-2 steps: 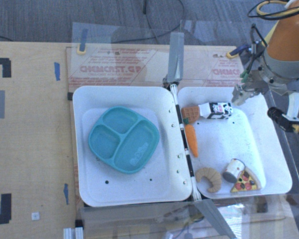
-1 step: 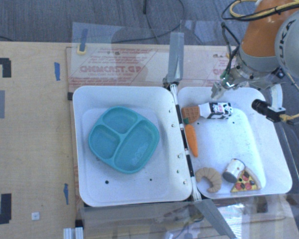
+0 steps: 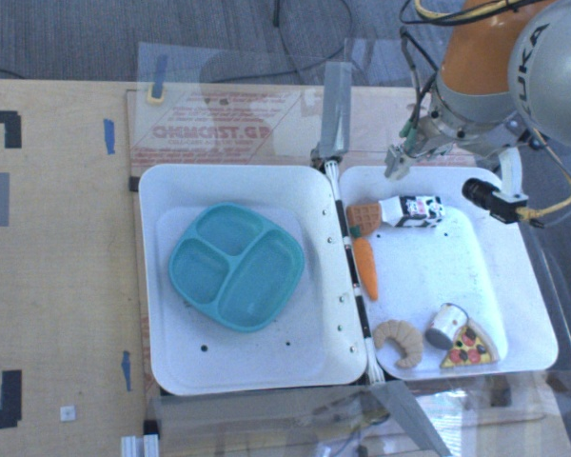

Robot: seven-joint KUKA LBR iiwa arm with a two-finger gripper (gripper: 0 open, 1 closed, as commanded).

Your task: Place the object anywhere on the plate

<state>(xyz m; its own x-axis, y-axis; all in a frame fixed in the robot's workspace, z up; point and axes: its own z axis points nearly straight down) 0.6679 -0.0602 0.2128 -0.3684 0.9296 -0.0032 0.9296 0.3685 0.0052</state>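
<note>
A teal plate [image 3: 236,267] with three compartments lies in the left bin [image 3: 162,198]. The right bin [image 3: 514,284] holds several toy foods: a small brown waffle piece [image 3: 364,217], a black-and-white carton [image 3: 411,209] on its side, an orange carrot [image 3: 364,265], a croissant [image 3: 400,341], a silver can [image 3: 445,324] and a pizza slice [image 3: 470,347]. My gripper [image 3: 398,163] hangs over the far edge of the right bin, just above and left of the carton. I see nothing held in it.
A ridge [image 3: 347,265] separates the two bins. A grey bar [image 3: 335,112] stands behind that ridge. The arm's black side fitting [image 3: 490,201] reaches over the right bin's far right corner. Cables [image 3: 428,27] loop above the wrist.
</note>
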